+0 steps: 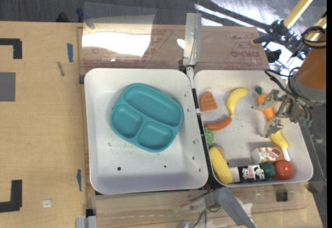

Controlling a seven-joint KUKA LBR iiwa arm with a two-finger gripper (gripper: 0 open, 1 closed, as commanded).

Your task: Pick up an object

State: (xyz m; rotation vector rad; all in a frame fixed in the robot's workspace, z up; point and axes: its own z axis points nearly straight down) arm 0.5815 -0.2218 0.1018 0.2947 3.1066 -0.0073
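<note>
an overhead, slanted look at a wooden counter (pixel 36 118) carrying two shallow white bins side by side. the left bin (pixel 98 165) holds a teal divided plate (pixel 147 116) with three compartments, lying a little above the bin's middle.

the right bin (pixel 244 133) holds a scatter of toy food. a yellow banana (pixel 236 99) lies near the top middle, with an orange waffle-like piece (pixel 207 101) to its left and a red sausage (pixel 218 123) just below that. a yellow corn cob (pixel 220 165) lies along the bin's lower left wall. along the bottom edge lies a dark bottle (pixel 256 172), with a red tomato (pixel 284 169) at its right end and a small carton (pixel 267 154) just above. a small orange piece (pixel 268 113) and a second yellow piece (pixel 279 139) lie toward the right side.

the arm enters from the right, its orange band (pixel 316 69) at the frame's edge. the gripper (pixel 277 116) hangs over the right side of the right bin, close to the small orange piece. the fingers blur into the clutter, so i cannot tell whether they are wide, narrow or holding anything.
</note>
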